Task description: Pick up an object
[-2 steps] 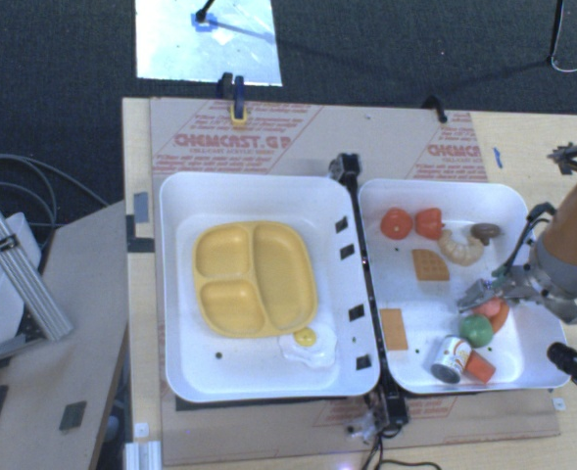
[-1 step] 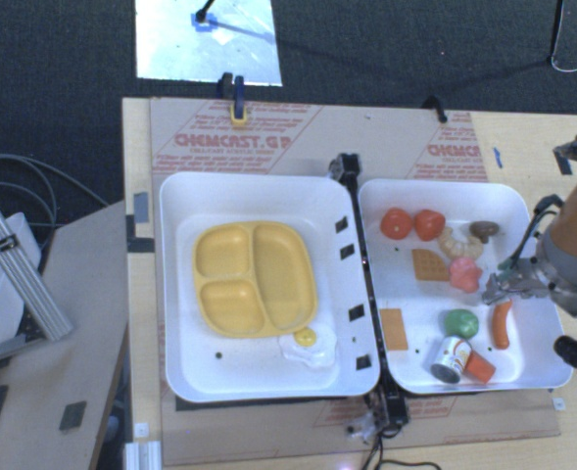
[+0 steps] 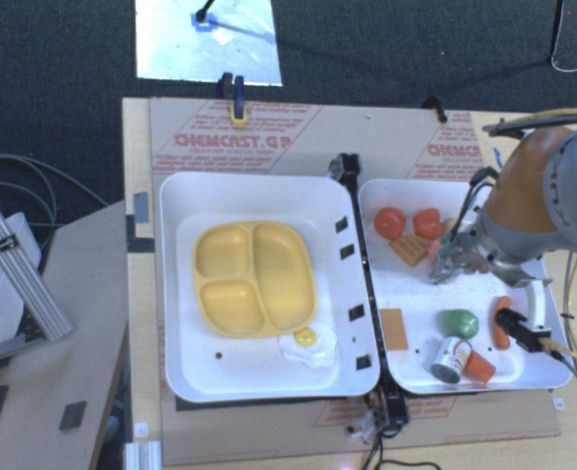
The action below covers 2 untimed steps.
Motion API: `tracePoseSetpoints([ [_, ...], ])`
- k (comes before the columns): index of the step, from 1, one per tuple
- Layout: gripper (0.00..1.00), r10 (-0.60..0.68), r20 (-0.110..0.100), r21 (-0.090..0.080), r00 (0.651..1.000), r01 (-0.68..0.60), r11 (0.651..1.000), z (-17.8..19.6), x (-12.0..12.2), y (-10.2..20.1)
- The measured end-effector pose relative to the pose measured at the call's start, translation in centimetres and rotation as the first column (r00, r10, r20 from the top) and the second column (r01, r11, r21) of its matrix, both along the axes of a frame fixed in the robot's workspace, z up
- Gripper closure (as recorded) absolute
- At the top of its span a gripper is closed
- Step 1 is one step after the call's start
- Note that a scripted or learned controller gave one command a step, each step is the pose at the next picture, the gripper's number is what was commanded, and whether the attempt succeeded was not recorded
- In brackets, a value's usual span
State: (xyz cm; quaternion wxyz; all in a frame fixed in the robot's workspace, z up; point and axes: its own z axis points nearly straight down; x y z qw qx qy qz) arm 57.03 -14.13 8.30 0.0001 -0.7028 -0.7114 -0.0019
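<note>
While tool hovers, green object lies below.

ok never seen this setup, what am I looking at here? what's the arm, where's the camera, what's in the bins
One camera is fixed above a bench, looking down at a slant. The grey arm with the orange band is a KUKA iiwa robot reaching in from the right. Its tool, a two-finger grasper, is low over the right bin. Whether it holds anything is too small to tell.

Two shallow white bins sit side by side. The left bin holds a yellow divided plate and a toy fried egg beside the plate's near corner.

The right bin holds small toy food: two red round pieces, a tan wafer-like piece, an orange flat slab, a green round piece, a small can lying on its side, and an orange piece next to the can.

The job is to pick up one object.
</note>
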Motion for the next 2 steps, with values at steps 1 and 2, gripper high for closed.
tracePoseSetpoints([
  [1, 0.0, -0.009, -0.002, -0.003, 1.0, 0.009, 1.0, 0.0, -0.3, -0.5],
  [2, 0.0, -0.003, 0.002, -0.003, 1.0, 0.003, 1.0, 0.1, 5.5, 2.9],
])
